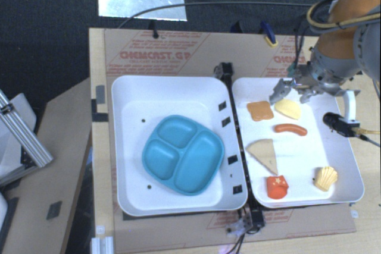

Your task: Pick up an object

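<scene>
**End effector over the yellow wedge, back of right bin**

Your end effector (294, 91) hangs spread wide and empty, its fingers straddling the back edge of the pale yellow cheese wedge (288, 109) just below it. The wedge's long axis runs left-right, near the right bin's (351, 181) back wall, toast slice (259, 110) just beside it on the left, sausage (290, 129) in front. Arm reaches in from the right, wrist tipped down-left. You likely just drop and close.

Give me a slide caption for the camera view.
Open pincer hovers over yellow wedge in right bin; blue tray sits left.
</scene>
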`<move>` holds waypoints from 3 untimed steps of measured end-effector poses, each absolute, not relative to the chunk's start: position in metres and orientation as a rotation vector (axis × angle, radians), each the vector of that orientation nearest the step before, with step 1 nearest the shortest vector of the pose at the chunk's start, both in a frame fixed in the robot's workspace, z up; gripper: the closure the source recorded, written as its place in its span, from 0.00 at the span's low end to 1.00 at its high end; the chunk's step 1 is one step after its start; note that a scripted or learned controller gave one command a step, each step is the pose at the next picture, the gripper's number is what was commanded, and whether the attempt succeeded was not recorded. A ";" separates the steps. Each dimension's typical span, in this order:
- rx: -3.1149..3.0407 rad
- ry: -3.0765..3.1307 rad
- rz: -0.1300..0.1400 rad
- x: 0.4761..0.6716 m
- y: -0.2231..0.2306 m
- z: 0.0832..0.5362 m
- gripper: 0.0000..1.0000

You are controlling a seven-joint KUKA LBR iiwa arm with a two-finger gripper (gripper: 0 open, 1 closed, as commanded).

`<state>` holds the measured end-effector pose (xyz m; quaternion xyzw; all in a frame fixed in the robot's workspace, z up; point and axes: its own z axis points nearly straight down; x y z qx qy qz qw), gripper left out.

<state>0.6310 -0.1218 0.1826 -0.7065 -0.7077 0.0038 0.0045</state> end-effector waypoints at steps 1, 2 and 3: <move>-2.218 -2.227 -0.001 0.634 -0.122 0.191 0.00; -2.219 -2.223 0.002 0.637 -0.126 0.148 0.00; -2.219 -2.223 0.002 0.629 -0.121 0.101 0.00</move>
